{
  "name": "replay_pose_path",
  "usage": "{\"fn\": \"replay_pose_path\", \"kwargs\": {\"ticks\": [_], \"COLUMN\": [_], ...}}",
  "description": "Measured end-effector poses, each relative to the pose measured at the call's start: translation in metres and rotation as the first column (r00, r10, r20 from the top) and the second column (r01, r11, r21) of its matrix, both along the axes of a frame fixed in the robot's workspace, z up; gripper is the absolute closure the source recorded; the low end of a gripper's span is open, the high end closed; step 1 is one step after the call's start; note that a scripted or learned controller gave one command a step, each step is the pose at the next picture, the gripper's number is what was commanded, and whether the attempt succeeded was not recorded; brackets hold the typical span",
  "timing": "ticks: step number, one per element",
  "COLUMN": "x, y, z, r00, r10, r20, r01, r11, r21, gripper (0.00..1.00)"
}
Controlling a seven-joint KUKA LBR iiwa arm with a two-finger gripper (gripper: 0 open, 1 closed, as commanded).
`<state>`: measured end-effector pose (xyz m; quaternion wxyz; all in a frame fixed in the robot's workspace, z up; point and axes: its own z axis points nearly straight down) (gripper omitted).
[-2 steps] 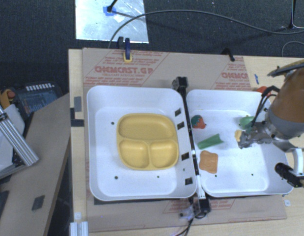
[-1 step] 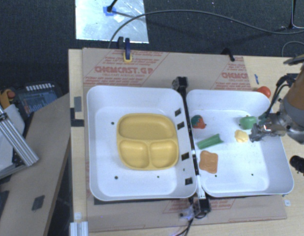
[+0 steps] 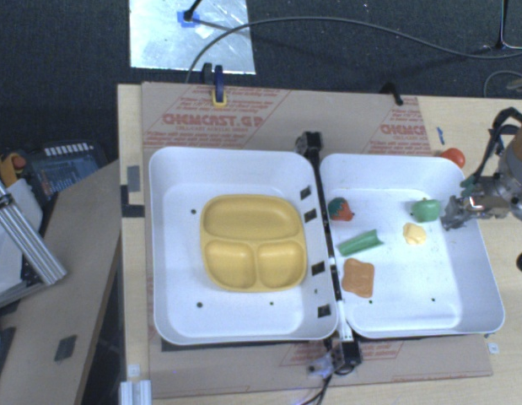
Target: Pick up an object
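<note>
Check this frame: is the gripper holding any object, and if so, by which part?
Nothing shows between its fingers. The gripper sits at the right bin's right side, close beside the green toy, with no object visibly lifted.

yellow plastic divided tray (image 3: 250,252) | two white shallow bins (image 3: 172,251) | green stick-shaped toy (image 3: 359,243) | orange flat toy (image 3: 358,278) | pale yellow lump (image 3: 415,234)

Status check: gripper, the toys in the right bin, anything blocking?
Gripper low at right bin's right edge, beside green toy. Nothing seen between its fingers. Yellow piece close by; yellow tray in left bin.
</note>
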<state>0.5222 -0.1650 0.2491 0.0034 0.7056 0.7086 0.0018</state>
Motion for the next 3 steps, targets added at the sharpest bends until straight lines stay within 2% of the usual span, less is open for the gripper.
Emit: {"fn": "replay_pose_path", "kwargs": {"ticks": [1,3], "x": [0.004,-0.002], "y": [0.064,0.178], "z": [-0.003,-0.005], "r00": [1.0,1.0], "r10": [0.006,0.006], "r20": [-0.005,-0.006], "r01": [-0.006,-0.006], "r11": [1.0,1.0], "r21": [0.003,0.005], "gripper": [1.0,1.0]}}
